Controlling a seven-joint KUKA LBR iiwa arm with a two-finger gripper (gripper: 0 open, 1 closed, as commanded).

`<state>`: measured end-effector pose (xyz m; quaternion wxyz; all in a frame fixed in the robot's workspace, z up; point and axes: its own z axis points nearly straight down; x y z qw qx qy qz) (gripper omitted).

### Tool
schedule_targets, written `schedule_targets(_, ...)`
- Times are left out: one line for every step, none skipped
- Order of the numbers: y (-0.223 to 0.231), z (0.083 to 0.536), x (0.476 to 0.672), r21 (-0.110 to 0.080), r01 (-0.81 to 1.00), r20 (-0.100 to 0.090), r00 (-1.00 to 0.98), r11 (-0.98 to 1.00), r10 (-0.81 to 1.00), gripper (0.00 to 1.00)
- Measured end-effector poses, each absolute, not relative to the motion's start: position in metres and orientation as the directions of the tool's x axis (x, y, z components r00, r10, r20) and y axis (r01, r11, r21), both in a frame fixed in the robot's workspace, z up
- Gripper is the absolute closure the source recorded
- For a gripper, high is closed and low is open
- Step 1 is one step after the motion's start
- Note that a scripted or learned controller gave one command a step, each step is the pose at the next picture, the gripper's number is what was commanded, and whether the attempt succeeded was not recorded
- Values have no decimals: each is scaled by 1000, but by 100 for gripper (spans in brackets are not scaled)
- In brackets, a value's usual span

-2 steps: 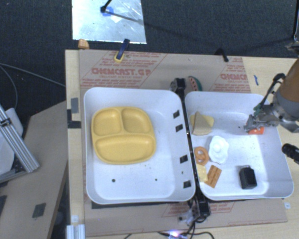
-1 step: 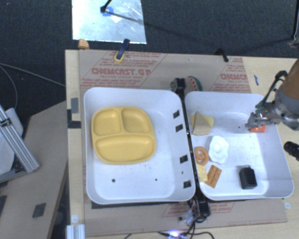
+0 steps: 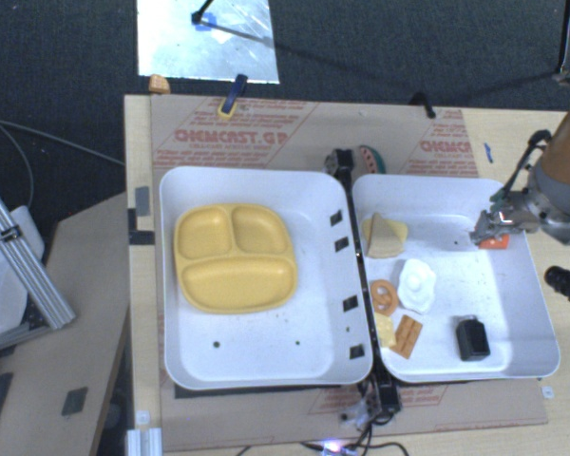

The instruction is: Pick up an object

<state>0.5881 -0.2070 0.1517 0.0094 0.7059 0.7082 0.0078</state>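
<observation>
My gripper hangs low over the far right part of the right bin, with the arm coming in from the right edge. A small orange-red object lies right under its tip, partly hidden by it; I cannot tell whether it is touching. Further left in this bin lie a pale cheese wedge, a white fried egg, a brown pretzel, a tan cracker and a black block.
The left bin holds a yellow divided plate. A black ridge with clips divides the two bins. Cardboard lies under both bins, with a blue and yellow tool at the back.
</observation>
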Motion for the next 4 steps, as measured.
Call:
schedule_targets(-207, 162, 589, 28, 1000, -2, -4, 4, 1000, 100)
schedule_targets(-177, 228, 566, 6, 1000, 0, -6, 6, 1000, 100)
schedule_targets(-104, 185, 595, 1, 1000, 3, -11, 11, 1000, 100)
schedule_targets(-84, 94, 588, -6, 1000, 1, -5, 5, 1000, 100)
